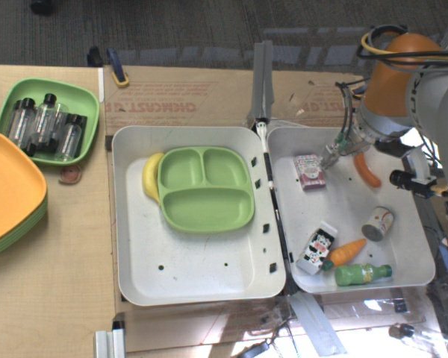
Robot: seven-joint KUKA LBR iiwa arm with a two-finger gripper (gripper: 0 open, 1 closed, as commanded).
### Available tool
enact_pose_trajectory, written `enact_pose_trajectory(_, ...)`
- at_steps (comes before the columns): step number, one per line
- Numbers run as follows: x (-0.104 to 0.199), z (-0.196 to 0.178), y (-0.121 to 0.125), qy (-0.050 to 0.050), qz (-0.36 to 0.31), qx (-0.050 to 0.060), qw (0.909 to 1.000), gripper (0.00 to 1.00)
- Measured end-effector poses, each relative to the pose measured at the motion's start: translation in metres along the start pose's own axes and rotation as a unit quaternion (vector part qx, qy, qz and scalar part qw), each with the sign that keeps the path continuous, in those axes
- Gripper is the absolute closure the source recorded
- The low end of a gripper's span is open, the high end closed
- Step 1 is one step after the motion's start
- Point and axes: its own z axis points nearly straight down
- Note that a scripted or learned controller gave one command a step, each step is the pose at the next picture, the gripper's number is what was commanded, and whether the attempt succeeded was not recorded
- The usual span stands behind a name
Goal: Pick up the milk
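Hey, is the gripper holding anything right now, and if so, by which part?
Nothing is held. The gripper hovers beside the pink carton with nothing between its fingers; the milk lies untouched lower in the bin.

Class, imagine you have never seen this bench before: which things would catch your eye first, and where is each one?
The green divided plate dominates the left bin, with a yellow object tucked at its left edge. In the right bin, the black-and-white milk carton lies near the front beside an orange carrot. The arm's orange band stands out at the back right, its end effector hanging near a pink box.
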Motion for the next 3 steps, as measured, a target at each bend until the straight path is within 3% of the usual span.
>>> enact_pose_trajectory(1, -0.008, -0.059, -0.058, 0.000, -0.094, 0.000, 0.9956, 1.00)
enact_pose_trajectory(2, -0.003, 0.000, -0.016, -0.001, -0.172, -0.001, 0.9850, 1.00)
enact_pose_trajectory(3, 0.004, -0.043, -0.045, -0.001, -0.230, -0.001, 0.9731, 1.00)
